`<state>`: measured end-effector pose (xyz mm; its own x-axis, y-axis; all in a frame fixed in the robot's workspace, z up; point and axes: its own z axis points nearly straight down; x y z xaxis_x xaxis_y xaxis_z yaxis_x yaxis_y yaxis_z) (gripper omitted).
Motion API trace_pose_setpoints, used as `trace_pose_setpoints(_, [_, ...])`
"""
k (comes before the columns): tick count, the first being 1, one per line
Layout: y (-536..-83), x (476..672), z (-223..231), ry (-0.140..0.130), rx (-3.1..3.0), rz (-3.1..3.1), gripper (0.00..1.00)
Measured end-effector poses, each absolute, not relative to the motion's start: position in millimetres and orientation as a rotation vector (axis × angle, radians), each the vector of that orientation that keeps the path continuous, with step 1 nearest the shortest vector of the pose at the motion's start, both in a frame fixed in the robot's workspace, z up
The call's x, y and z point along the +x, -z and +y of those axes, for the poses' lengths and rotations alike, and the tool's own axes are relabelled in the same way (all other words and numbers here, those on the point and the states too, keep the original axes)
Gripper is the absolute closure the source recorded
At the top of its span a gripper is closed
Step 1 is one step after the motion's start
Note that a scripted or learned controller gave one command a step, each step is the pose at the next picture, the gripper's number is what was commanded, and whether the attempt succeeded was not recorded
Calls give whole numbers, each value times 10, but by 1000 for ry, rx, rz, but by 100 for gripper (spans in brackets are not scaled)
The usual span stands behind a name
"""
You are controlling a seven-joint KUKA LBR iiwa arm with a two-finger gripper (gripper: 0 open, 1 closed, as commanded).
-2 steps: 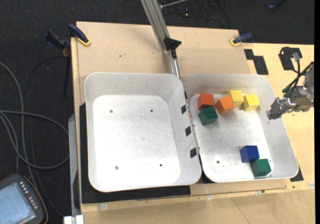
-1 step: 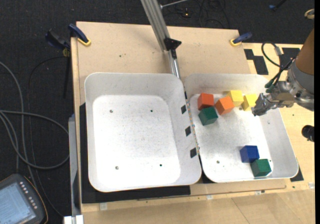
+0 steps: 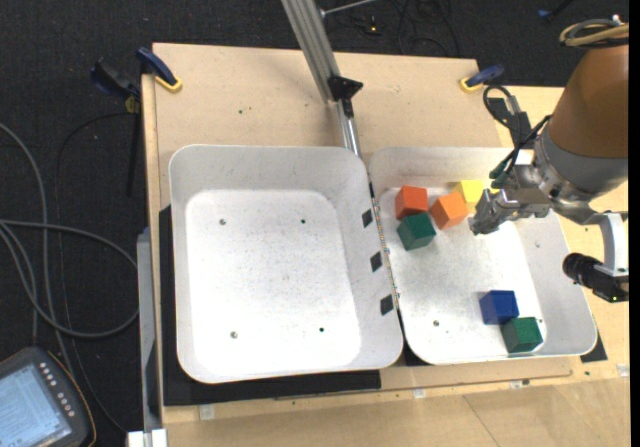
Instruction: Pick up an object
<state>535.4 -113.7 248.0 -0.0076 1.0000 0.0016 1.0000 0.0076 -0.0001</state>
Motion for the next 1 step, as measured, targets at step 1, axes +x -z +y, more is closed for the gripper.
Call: trace_pose_setpoints(1, [-2375, 5426, -666, 0, -2212, -2229, 100])
